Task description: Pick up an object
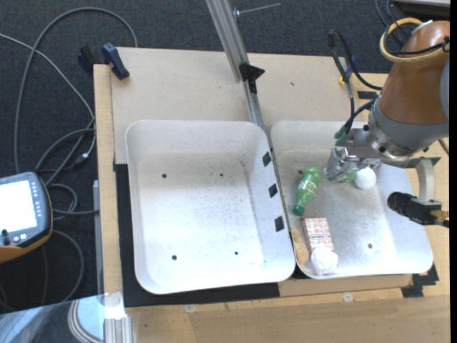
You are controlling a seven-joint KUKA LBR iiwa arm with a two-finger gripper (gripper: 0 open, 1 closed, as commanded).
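In the right bin (pixel 400 259) lie a green bottle (pixel 307 189), a white ball (pixel 365 179), a pink and white carton (pixel 317 232) and a white lump (pixel 325 261) at the front rim. My gripper (pixel 345 168) hangs low over the bin's back part, right beside the white ball and just right of the bottle's cap end. Nothing shows between its fingers.
The left bin (pixel 143 213) sits beside the right one, with a ridge and black clips between them. A metal rail (pixel 228 27) slants across the back. A black camera mount (pixel 414 207) sticks out at the right. Cables and a teach pendant (pixel 21 213) lie on the floor at left.
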